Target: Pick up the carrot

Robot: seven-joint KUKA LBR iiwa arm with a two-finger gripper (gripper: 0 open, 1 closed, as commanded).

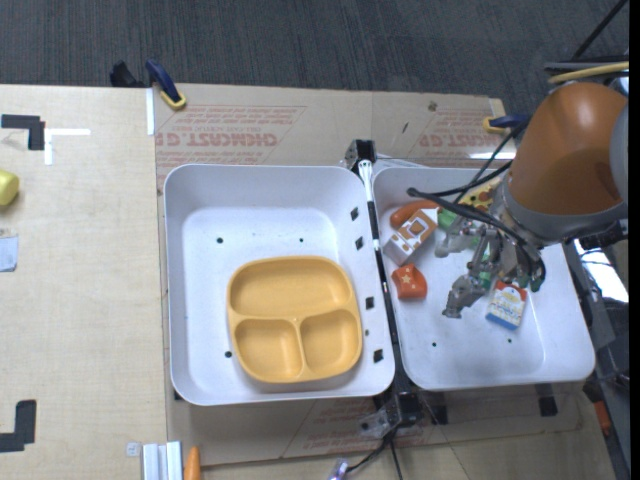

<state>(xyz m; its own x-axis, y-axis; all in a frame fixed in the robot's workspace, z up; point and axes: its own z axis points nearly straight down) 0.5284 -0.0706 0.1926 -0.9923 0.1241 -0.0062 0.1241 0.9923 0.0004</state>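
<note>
The grey two-finger gripper (pixel 462 303) hangs low over the right white plastic bin (pixel 560 363); whether its jaws are parted I cannot tell. The tapered orange carrot (pixel 411 212) lies up-left of it, so this looks like the approach step; next, shift up-left over the carrot.

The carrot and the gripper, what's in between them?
In the camera view, bare white floor of the right bin separates the gripper from the carrot; the small white and orange box sits just left of that stretch.
</note>
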